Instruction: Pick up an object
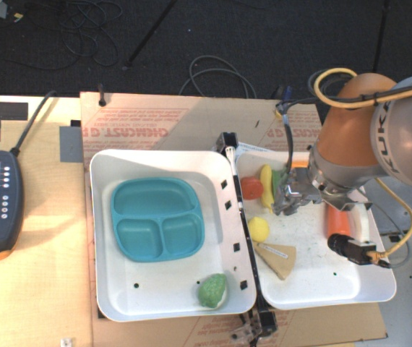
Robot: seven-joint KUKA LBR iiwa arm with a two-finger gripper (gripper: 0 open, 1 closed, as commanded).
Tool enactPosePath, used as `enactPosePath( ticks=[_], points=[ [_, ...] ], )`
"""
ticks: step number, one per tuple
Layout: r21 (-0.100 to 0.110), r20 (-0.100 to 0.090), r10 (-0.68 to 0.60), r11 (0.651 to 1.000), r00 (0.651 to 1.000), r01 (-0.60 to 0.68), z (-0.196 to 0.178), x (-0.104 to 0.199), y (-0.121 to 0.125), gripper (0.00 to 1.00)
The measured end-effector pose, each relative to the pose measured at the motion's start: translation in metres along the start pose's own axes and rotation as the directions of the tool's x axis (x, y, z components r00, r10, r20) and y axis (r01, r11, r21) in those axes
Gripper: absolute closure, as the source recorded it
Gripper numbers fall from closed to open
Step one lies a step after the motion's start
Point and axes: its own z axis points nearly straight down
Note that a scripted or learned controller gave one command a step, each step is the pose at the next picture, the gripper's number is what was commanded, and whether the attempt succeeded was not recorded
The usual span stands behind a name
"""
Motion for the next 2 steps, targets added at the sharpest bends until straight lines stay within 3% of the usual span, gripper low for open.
enactPosePath(
  ticks=[1, 2],
  points=[
    [0.001, 0.001, -0.003, 1.000, 1.000, 0.003, 0.016, -0.004, 0.028, 1.00],
    [-0.002, 0.003, 0.003, 1.000, 1.000, -0.003, 0.011, -0.043, 0.063, 1.00]
  ],
)
